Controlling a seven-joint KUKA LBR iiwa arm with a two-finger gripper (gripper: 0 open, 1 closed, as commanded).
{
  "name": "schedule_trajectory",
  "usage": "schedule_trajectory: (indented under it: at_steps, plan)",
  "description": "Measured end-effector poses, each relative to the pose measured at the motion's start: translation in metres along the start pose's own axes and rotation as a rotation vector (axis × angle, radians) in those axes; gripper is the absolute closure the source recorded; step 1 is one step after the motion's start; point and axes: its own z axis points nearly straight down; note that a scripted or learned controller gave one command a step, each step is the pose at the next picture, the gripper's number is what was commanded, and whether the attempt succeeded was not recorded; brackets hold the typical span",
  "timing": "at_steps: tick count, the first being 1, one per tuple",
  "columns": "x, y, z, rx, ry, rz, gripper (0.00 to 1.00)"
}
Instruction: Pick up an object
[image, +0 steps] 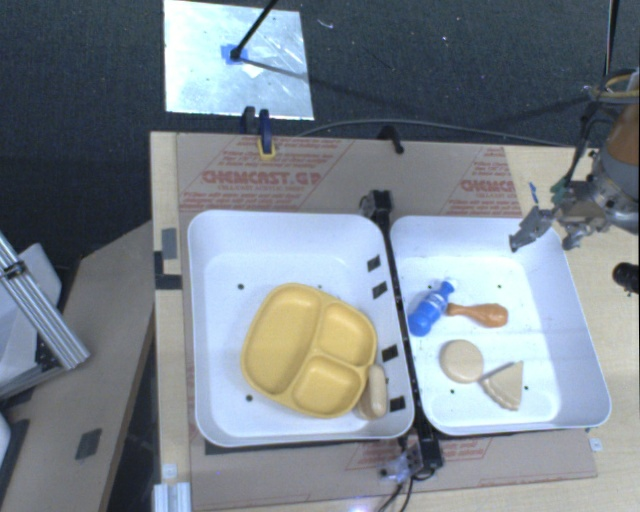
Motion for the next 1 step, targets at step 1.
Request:
schedule_trajectory:
  at_steps: [1]
  plan:
    - [0.0005, 0.0026, -0.0075, -0.012, -0.003, -0.003, 0.00]
